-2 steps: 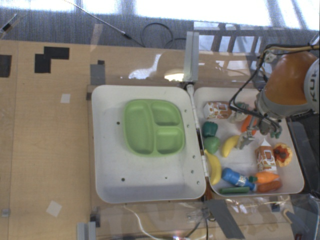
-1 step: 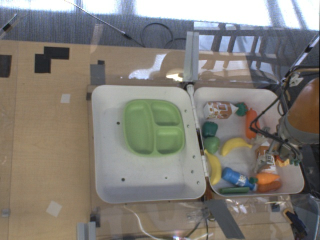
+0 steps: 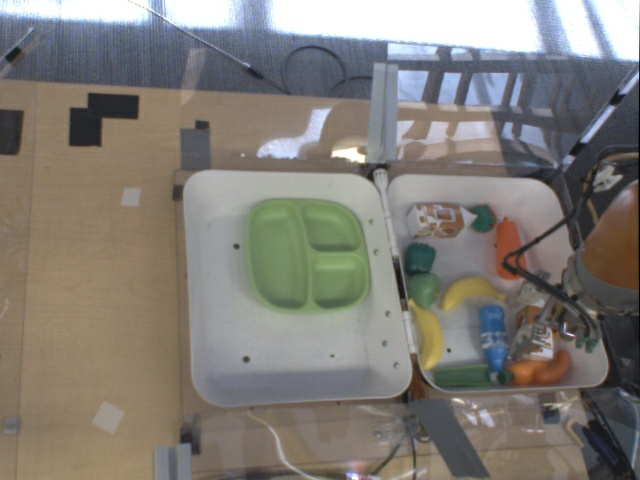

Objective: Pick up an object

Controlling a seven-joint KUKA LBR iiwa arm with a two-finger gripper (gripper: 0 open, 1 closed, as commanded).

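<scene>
- Gripper: low over the near right corner of the right bin. Whether the fingers are spread or closed cannot be told; nothing is seen held between them.
- Directly beneath and beside the gripper: a small brown-and-white packet, with an orange carrot-like piece just past it against the bin's near wall.
- Just left of the gripper: an upright blue bottle; a dark green cucumber lies beyond its base.
- Farther left: two bananas, a green apple-like fruit and a dark green pepper.
- Beyond the gripper, toward the far wall: an orange carrot and a lying labelled bottle.
- Well left: the left bin bearing a green divided plate.
</scene>
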